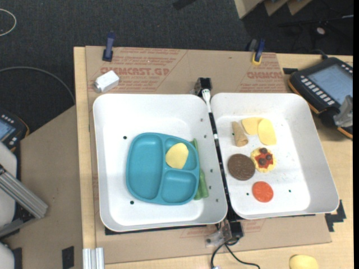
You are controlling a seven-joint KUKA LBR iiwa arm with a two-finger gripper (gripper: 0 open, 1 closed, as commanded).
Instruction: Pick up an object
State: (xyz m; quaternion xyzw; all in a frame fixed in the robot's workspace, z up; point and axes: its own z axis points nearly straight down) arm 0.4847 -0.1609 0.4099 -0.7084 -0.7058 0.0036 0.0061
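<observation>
The right bin [297,114] holds several toy foods: a yellow slice [267,131] beside a paler yellow piece [251,125], a tan cylinder [239,133], a brown round cookie [241,166], a small fruit tart [262,159] and a red-orange disc [262,191]. In the left bin [112,122] lies a blue divided tray [154,170] with a yellow piece [177,156] in its upper right compartment. A green item [201,186] peeks from under the tray's right edge.
A teach pendant [325,86] rests on the bench at the right. A small white block [106,81] lies behind the left bin. Blue clamps [109,46] [258,50] hold the cardboard's far edge. A yellow object [303,261] sits at the bottom right.
</observation>
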